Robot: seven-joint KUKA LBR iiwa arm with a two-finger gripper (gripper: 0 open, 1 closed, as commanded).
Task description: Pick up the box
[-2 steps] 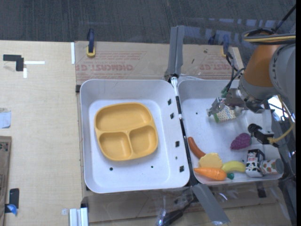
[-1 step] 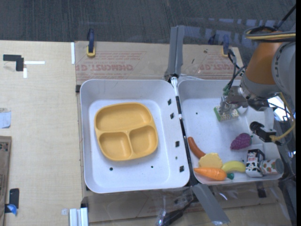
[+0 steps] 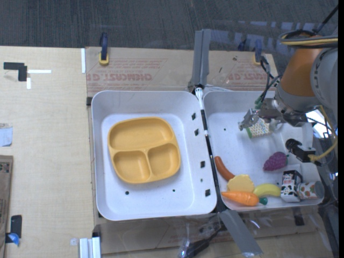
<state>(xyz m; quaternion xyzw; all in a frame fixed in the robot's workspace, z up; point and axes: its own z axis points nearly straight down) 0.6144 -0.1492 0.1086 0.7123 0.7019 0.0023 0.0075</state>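
Note:
A small pale box (image 3: 259, 128) with a dotted pattern sits in the upper part of the right bin (image 3: 231, 104). My gripper (image 3: 258, 121) comes in from the right under the orange-banded wrist (image 3: 301, 74). Its fingers stand on either side of the box and are closed on it. The box's top is partly hidden by the gripper. I cannot tell whether the box is touching the bin floor or just above it.
In the right bin lie purple grapes (image 3: 275, 160), a sausage (image 3: 223, 167), a yellow piece (image 3: 241, 184), a carrot (image 3: 241, 198), a banana (image 3: 267, 190), a black-and-white carton (image 3: 290, 186) and a red-white carton (image 3: 308, 190). A yellow divided plate (image 3: 144, 149) lies in the left bin (image 3: 107, 192).

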